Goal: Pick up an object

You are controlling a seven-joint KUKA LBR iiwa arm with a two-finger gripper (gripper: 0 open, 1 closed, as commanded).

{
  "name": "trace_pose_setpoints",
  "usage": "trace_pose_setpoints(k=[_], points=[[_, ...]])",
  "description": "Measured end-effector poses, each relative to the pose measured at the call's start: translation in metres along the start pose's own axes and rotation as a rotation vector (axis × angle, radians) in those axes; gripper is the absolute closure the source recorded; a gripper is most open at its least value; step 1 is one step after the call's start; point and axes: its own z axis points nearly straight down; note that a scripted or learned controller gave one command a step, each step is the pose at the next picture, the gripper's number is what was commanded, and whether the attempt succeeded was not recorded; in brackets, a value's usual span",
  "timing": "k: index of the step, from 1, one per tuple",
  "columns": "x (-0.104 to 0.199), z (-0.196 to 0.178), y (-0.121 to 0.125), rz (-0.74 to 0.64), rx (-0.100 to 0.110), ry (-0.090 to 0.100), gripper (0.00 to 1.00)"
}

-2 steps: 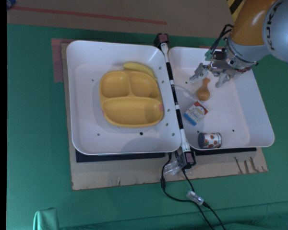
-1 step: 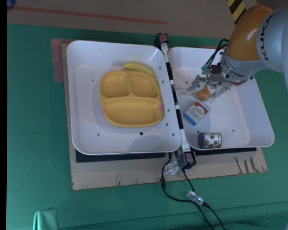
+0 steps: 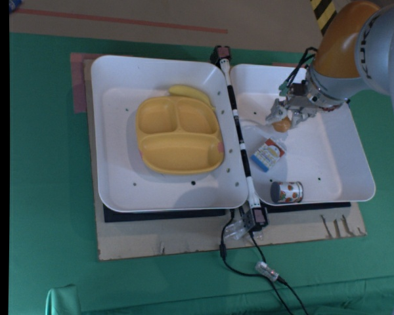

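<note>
One round orange object (image 3: 283, 125) between the hand (image 3: 284, 118) fingers; glossy tin (image 3: 287, 191)

- Dim, even overhead light falls across the bench, with a cool cast over the green cloth (image 3: 46, 143).
- The two white bins (image 3: 118, 195) are the brightest surfaces, without harsh glare.
- Soft shadows gather under the bins' near edges and beneath the yellow tray (image 3: 177, 136).
- The picture is slightly soft throughout; small labels cannot be read.
- The arm (image 3: 368, 38) at the right edge looks gently blurred.
</note>
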Motion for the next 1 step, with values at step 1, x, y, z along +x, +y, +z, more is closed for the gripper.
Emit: trace_pose_setpoints(k=[1], points=[[0.0145,-0.1625,-0.038,-0.007,0.006,0.001,1.0]])
